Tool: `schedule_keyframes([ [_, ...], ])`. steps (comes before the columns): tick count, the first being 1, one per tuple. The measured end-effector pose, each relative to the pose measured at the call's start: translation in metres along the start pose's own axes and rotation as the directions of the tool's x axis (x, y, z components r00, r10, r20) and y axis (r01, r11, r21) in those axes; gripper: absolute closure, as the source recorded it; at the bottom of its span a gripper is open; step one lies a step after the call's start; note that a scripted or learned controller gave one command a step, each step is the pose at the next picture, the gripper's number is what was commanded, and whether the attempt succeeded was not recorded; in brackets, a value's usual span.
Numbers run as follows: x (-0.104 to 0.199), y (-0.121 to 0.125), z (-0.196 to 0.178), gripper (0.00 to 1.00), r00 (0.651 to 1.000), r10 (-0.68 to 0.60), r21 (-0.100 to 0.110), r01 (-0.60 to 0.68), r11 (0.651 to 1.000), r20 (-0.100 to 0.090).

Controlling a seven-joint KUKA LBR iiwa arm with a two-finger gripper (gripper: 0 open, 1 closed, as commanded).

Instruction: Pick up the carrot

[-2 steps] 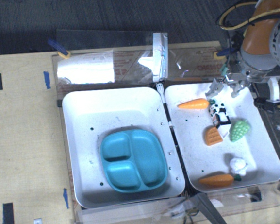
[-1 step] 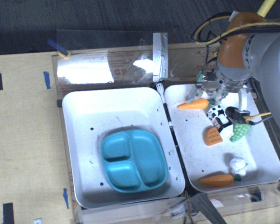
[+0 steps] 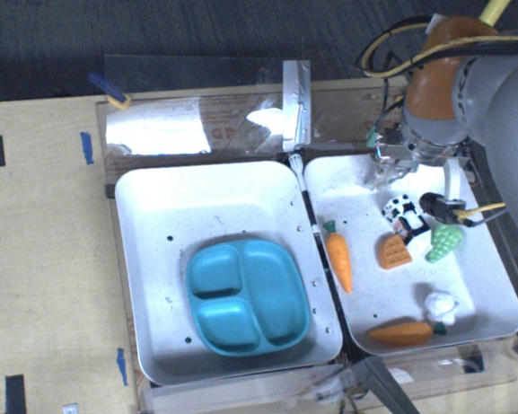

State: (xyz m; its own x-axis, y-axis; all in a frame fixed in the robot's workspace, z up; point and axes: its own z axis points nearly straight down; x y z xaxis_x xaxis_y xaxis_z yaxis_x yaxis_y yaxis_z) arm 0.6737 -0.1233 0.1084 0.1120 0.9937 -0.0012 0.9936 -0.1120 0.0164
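Note:
The carrot (image 3: 338,258), orange with a small green top, lies lengthwise along the left wall of the right bin (image 3: 489,262), green end pointing to the back. My gripper (image 3: 384,169) hangs over that bin's back part, up and to the right of the carrot and well apart from it. Nothing shows between its fingers. A second long orange vegetable (image 3: 401,332) lies across the bin's front edge.
Also in the right bin are an orange wedge (image 3: 394,252), a black-and-white cow toy (image 3: 404,215), a green grape bunch (image 3: 442,241) and a small white piece (image 3: 440,303). In the left bin (image 3: 152,220) sits a blue divided plate (image 3: 247,295).

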Motion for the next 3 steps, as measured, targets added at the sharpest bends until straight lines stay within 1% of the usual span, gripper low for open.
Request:
schedule_keyframes([
  [1, 0.050, -0.011, -0.075, 1.00, 0.964, 0.267, 0.019, -0.267, 0.963, 0.004],
  [2, 0.082, -0.042, -0.101, 1.00, 0.688, 0.726, 0.017, -0.726, 0.687, 0.017],
  [3, 0.079, -0.046, -0.096, 1.00, 0.372, 0.928, 0.009, -0.928, 0.372, 0.022],
])
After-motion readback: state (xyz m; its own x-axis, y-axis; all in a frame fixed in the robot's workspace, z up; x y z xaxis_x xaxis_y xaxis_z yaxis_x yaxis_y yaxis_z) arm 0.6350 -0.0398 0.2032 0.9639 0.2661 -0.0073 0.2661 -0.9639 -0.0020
